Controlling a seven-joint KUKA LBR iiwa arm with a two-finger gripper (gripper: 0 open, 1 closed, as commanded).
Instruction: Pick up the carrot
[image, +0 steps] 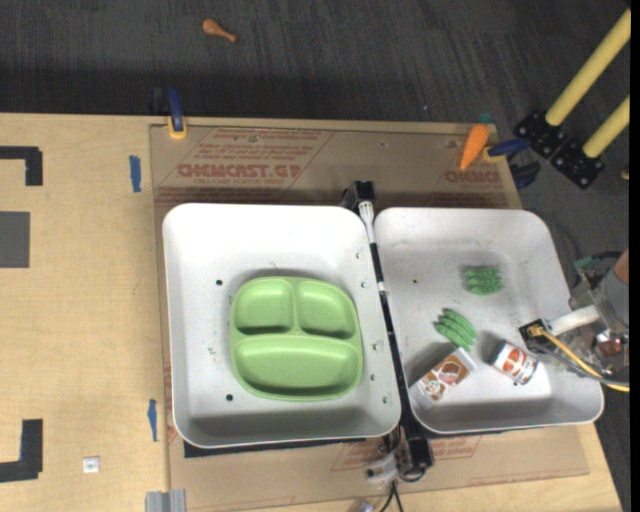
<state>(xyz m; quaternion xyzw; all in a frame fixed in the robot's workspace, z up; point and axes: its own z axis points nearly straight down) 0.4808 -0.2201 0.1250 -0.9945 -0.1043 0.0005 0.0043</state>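
Looking down at the counter (80, 300), we see the small orange plastic carrot with green top (473, 146) lying outside both bins, on the cardboard behind the right white bin (535, 235). Our gripper (600, 335) is at this bin's right edge; its state we cannot tell.

I see the divided plate (296, 337) in the left bin (190, 300); the carrot (474, 145) lies on the bench behind the right bin (530, 235).
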